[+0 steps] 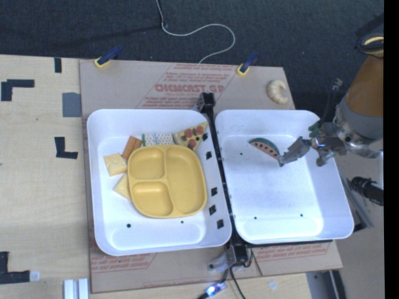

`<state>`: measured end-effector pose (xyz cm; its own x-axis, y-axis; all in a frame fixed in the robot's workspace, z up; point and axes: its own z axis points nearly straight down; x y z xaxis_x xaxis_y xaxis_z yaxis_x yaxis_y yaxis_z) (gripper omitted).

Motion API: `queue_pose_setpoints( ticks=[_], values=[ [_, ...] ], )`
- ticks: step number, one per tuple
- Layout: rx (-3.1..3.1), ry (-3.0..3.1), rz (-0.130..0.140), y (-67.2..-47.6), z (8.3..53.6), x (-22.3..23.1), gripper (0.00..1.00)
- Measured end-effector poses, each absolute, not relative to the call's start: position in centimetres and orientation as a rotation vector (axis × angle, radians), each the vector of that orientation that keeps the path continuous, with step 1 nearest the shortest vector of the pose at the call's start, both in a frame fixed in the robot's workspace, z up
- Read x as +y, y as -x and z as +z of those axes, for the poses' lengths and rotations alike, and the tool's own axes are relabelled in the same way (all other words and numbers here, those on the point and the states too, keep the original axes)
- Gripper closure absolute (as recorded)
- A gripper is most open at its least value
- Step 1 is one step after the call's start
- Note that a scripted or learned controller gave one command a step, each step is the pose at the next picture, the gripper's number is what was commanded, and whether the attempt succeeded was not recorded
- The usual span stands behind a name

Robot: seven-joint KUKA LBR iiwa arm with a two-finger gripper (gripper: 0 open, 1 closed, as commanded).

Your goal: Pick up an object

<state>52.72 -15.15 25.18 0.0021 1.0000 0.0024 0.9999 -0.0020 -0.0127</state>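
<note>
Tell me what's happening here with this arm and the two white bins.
A grey robot arm reaches in from the right, its gripper low over the right bin beside a watermelon slice toy. Nothing is visibly held yet. The left bin holds a yellow divided plate with several small food toys tucked around its upper and left edges. A small pale object lies on the cardboard behind the bins.
</note>
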Motion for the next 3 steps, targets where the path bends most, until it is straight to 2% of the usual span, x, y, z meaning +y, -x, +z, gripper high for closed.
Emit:
queue_pose_setpoints(
  ticks=[1, 3],
  values=[
    [-2.221, 2.219, 0.002, -52.9, 25.7, -15.1, 0.0],
    [-2.219, 2.216, 0.006, -51.7, 16.2, -13.8, 0.0]
  ],
)
